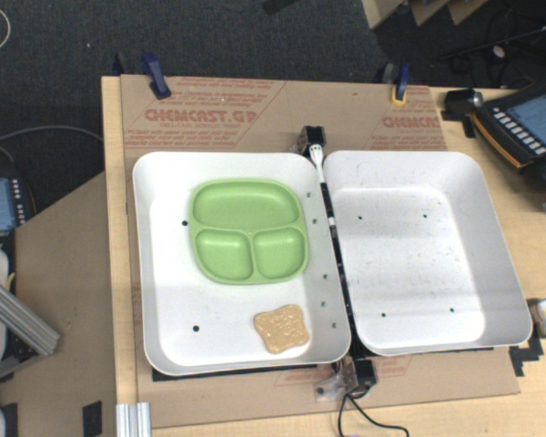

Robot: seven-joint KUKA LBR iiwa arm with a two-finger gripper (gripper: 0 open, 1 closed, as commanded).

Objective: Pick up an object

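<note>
A light green divided plate (249, 230) with three compartments lies in the upper middle of the left white bin (159, 271). A tan, flat, toast-shaped piece (282, 329) rests on the bin floor near the front right corner of that same bin, a short way below the plate and apart from it.
The right white bin (419, 244) sits beside the left one, their rims meeting along a central seam. Both stand on a brown board held by blue and yellow clamps (155, 74) at the back. A black device (514, 126) lies at the far right.
</note>
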